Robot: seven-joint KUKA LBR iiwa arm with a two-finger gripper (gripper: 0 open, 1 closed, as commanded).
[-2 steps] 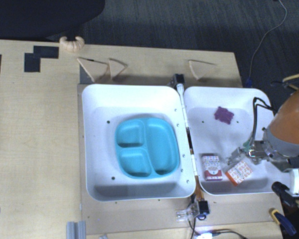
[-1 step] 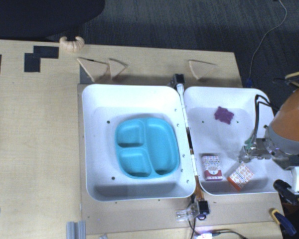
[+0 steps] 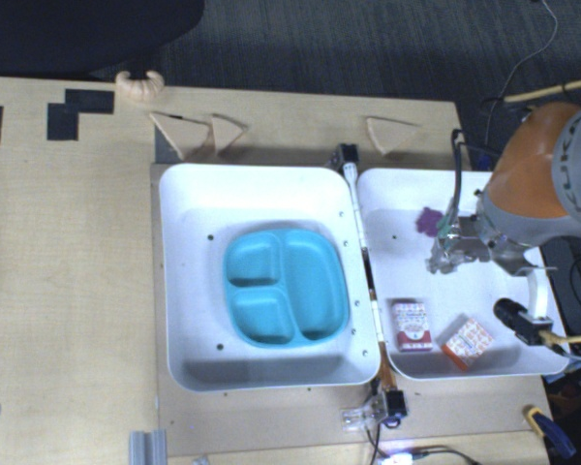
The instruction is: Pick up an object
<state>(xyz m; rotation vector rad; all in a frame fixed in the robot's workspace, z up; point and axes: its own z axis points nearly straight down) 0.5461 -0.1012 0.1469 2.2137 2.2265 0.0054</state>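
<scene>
— The bench (image 3: 68, 279) looks like pale matt wood, fine-grained. And the bins?

— Both the left bin (image 3: 189, 260) and right bin (image 3: 392, 206) look like smooth white plastic with a soft sheen. The blue tray (image 3: 286, 284) seems glossy plastic; the two small boxes (image 3: 412, 325) (image 3: 468, 342) look like printed card.

— The gripper (image 3: 445, 258)?

— Dull grey metal.

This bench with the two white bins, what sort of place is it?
Probably a robotics lab test bench: a grey arm with an orange band reaches over two shallow white plastic bins, with loose cables trailing across the dark floor.
</scene>
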